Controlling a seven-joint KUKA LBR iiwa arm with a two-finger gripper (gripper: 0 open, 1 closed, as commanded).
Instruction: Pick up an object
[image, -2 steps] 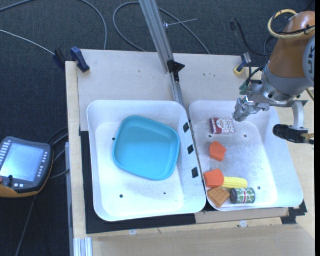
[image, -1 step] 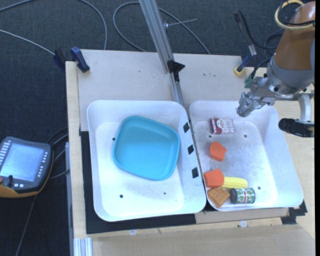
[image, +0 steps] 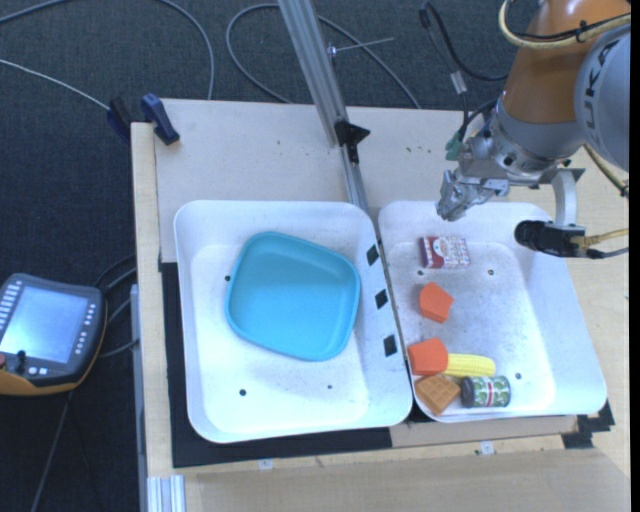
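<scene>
From my console I see a teach pendant (image: 45, 330) lying on the dark carpet (image: 60, 180) to the left of the bench (image: 250, 150), its screen lit pale, with loose cables (image: 200, 40) looping over the carpet at the far side. A slanted aluminium post (image: 320, 80) rises from the far middle of the bench, and a blue clamp (image: 160, 118) sits at the bench's far left corner.
</scene>
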